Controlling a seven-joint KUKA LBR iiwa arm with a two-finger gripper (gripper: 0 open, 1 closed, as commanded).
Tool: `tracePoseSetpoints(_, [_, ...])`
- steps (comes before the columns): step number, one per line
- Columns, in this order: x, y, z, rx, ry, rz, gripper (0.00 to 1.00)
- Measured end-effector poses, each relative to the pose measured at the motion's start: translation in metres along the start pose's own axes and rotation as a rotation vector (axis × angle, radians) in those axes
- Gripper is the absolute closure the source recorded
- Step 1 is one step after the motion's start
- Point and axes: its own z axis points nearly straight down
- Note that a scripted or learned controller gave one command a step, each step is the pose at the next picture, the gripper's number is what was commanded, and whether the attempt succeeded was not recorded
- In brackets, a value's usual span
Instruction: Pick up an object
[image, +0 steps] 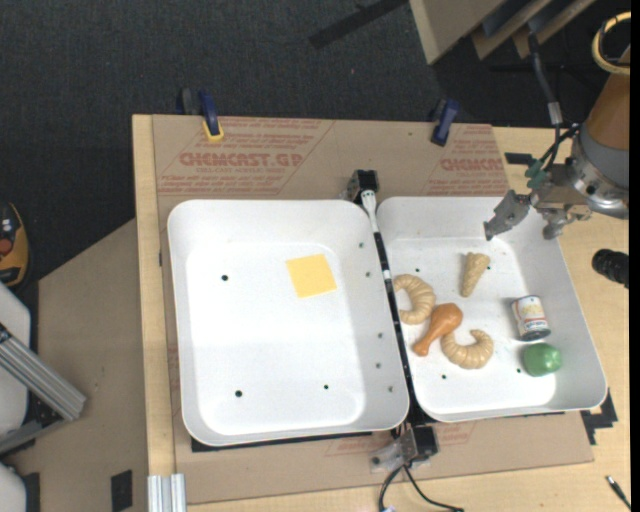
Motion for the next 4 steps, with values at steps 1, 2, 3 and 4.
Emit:
tracePoseSetpoints(1, [-0.026, 0.017, 0.156, 0.010, 0.002, 0.002, 0.00])
tracePoseSetpoints(2, [0.066, 0.037, 0.166, 0.003, 0.004, -0.008, 0.00])
tracePoseSetpoints(3, [0.056, -0.011, 0.166, 0.007, 0.002, 0.002, 0.00])
tracePoseSetpoints(4, [0.052, 0.071, 0.164, -0.008, -0.002, -0.003, 0.00])
